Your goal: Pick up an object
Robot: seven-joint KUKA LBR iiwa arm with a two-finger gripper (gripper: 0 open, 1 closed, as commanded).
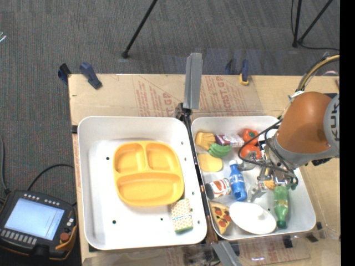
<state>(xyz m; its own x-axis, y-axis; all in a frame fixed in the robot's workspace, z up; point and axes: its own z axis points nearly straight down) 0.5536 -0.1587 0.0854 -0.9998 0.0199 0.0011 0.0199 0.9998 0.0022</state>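
Blue plastic bottle (238,182) lying in the middle of the right white bin (308,206), the gripper (262,188) just beside it.

The bottle looks like the nearest candidate, with a small red-and-white can (220,188) touching its left side and a white round plate (252,217) near the bin's front edge. A green plastic bottle (281,205) lies toward the front right corner. The gripper hangs low over the clutter, right of the blue bottle, arm bent down from the right edge. How wide it stands I cannot tell, and nothing shows in its grasp. Over in the left white bin (89,165), a yellow divided tray (148,172) sits centre, a patterned sponge block (182,215) by the front right corner.
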